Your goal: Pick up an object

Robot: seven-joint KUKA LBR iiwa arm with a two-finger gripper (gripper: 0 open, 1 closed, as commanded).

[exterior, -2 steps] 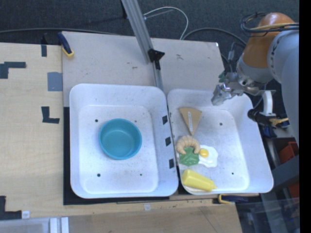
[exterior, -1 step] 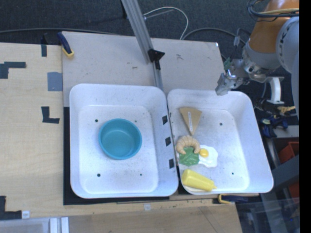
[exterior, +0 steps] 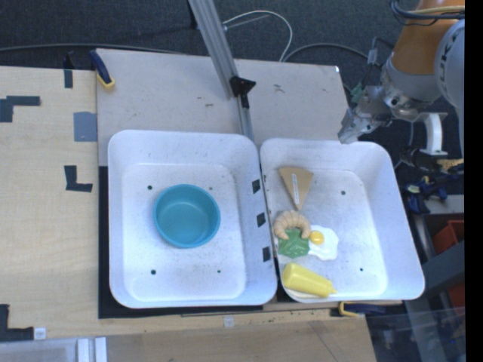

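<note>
The arm (exterior: 430, 44) comes in from the upper right, with its orange band near the top corner. The gripper (exterior: 352, 130) hangs above the far right edge of the right bin (exterior: 392, 202), over the rim, and not over the objects. I cannot tell how the jaws stand, because the tip is small and blurred. Nothing shows between them.

The right bin holds five objects, all in its left half. A tan wedge (exterior: 295, 182) lies nearest the far side, with its point toward the near side. Just below it lies a croissant (exterior: 290, 222), and a green piece (exterior: 293, 246) touches the croissant on its near side. A fried egg (exterior: 322, 242) lies just beside the green piece, on the right. A yellow piece (exterior: 306, 280), long and tilted, lies at the near rim of the bin. All these objects are well apart from the gripper.

The left bin (exterior: 128, 202) holds a blue bowl (exterior: 187, 216), which stands upright near the middle. Between the two bins, a grey pole (exterior: 219, 44) rises toward the top edge of the view. A yellow and blue clamp (exterior: 102, 70) sits on the bench at the far left corner.
</note>
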